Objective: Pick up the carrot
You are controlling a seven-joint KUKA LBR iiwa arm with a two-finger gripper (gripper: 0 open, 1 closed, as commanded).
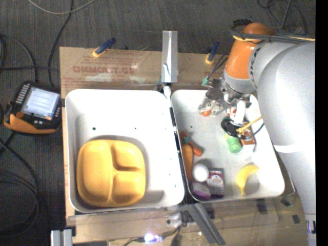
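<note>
Dark ribbed carpet (128, 14) all round, with loose cables and a black-and-orange handheld controller (33, 106) lying to the left of the bench (241, 205). Nearest, along the front edge, bare metal framing.

Next, in the left bin (102, 111), smooth white plastic with rounded corners, a glossy yellow plate (111, 172), squarish and moulded into three compartments, near the front wall.

At the front of the right bin (212, 152), a purple lump (201, 191) touching a small dark-red box (217, 181), with a white egg-shaped thing (200, 171) just behind and a curved yellow banana (246, 179) off to the right.

Carrot (188, 160) lying lengthwise against the left wall of the right bin, long, tapered and orange, just beside the egg shape. A short orange stub (197, 149) close against it and a fleck of green (185, 137) at its far end.

Further back, toward the right wall, a small round green thing (234, 144).

Beyond that, over the far part of the right bin and well apart from the carrot, the jaws, hanging from a smooth grey arm (287, 86) with an orange band (241, 60). Open or closed: cannot tell.

Farthest, brown cardboard (123, 70) with faded red print, an upright metal post (169, 55) between the bins, and blue clamps (104, 46) at the far edge.
</note>
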